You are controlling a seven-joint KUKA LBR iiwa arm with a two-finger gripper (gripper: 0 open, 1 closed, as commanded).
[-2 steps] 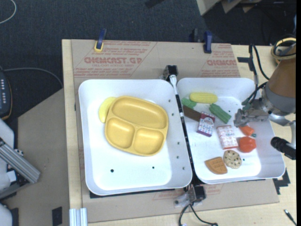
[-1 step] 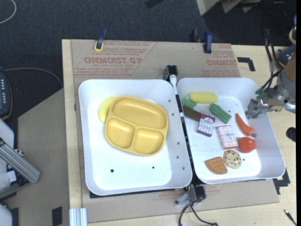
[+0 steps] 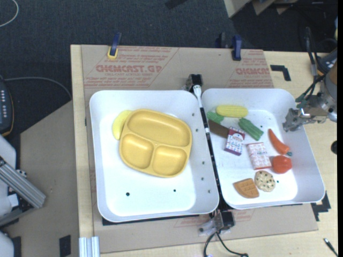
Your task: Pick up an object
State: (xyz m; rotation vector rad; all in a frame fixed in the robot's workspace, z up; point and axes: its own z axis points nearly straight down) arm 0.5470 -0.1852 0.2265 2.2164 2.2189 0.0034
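White right bin (image 3: 300, 103), contents listed:
- yellow corn cob (image 3: 232, 110), lay by far edge;
- green vegetable (image 3: 250, 128), lay just nearer than the cob;
- small red-and-white box (image 3: 234, 141) and pink box (image 3: 258, 155), sat mid-bin, near each other but apart;
- orange-red carrot (image 3: 277, 141), lay slantwise toward right edge;
- red tomato (image 3: 282, 164), sat just beside the carrot's near end;
- cookie (image 3: 265, 181) and toast slice (image 3: 246, 188), lay touching by near edge.

White left bin (image 3: 102, 159): held yellow divided plate (image 3: 155, 142), well apart from the rest.

Gripper (image 3: 293, 121): hung over right bin's right edge, toward far-right corner, above the carrot's far end. Nothing seen in its grasp; whether open or closed could not be told.

Step judged: approach, nothing yet lifted.

Handling advice, as judgement only: took the carrot as nearest candidate. Recommended descending over its middle, closing across the narrow width and not along the slant. Recommended keeping off the bin wall and the tomato. Rated the round tomato likely to roll and the flat cookie hard to pinch.
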